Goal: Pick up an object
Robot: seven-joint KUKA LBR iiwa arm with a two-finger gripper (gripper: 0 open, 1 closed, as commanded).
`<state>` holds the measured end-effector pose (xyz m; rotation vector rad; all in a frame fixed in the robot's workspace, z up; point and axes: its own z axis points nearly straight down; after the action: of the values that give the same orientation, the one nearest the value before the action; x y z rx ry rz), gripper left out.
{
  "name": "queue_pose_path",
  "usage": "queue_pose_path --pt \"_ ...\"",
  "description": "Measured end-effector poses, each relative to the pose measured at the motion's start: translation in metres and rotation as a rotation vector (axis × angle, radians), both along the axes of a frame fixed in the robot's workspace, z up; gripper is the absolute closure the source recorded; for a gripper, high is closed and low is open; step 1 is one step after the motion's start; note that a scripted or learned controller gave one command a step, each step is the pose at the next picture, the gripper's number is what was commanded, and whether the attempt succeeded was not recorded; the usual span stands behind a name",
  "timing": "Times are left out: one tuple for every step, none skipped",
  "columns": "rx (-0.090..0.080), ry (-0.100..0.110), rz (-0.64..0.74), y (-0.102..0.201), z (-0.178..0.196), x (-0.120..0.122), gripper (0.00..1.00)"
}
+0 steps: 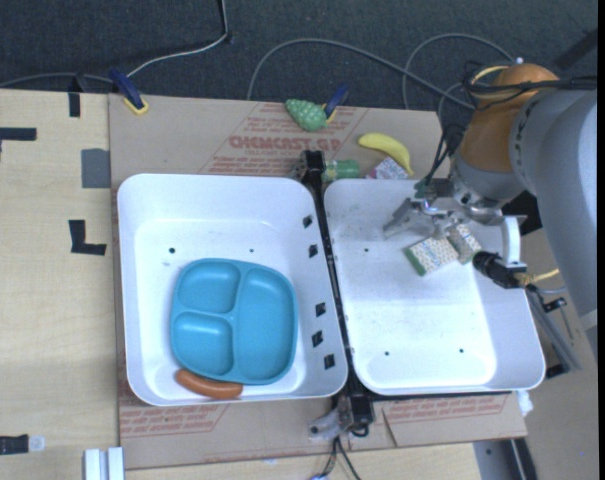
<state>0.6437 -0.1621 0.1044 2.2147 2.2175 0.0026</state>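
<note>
My gripper (412,224) hangs over the upper part of the right bin (432,368), at the end of the grey arm with the orange band (492,128). Its fingers look spread, so it is open, and nothing lies between them. Just below and to the right of it, a small green-and-white speckled block (431,256) lies on the bin floor. A patterned packet (466,240) sits next to that block, partly under the wrist.
The left bin (152,208) holds a blue divided plate (232,320) and an orange sausage (209,385) at its front edge. Behind the bins on the cardboard lie a banana (385,150), a green toy (307,114) and small items (344,169). A black divider (322,258) separates the bins.
</note>
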Motion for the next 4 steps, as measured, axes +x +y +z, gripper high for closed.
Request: queue_pose_path --pt "-0.003 -0.017 0.002 -0.009 -0.011 -0.02 0.0" --pt "-0.005 -0.016 0.002 -0.006 -0.012 -0.059 0.0" --pt "-0.003 -0.009 -0.001 -0.009 -0.015 -0.142 0.0" --pt "-0.001 -0.002 0.001 -0.056 -0.017 -0.046 0.0"
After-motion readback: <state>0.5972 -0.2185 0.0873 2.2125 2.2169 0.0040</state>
